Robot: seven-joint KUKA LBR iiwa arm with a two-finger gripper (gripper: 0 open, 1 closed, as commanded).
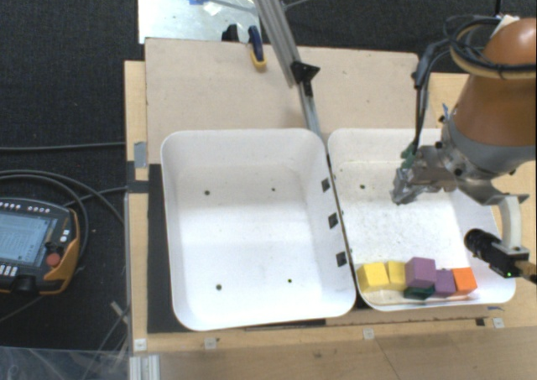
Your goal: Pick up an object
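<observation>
Since the blocks [417,277] sit jammed along the right bin's [369,152] near wall, well apart from the gripper [404,190], grabbing could just shove them. Can't tell the jaw state honestly.

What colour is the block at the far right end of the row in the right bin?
Orange, seen in the camera view, at the near edge of the right bin.

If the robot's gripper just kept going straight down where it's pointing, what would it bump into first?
Probably just the bare white floor of the right bin. The gripper points down over a spot with no blocks; the colored blocks sit nearer the bin's front edge. Depth is hard to judge.
</observation>
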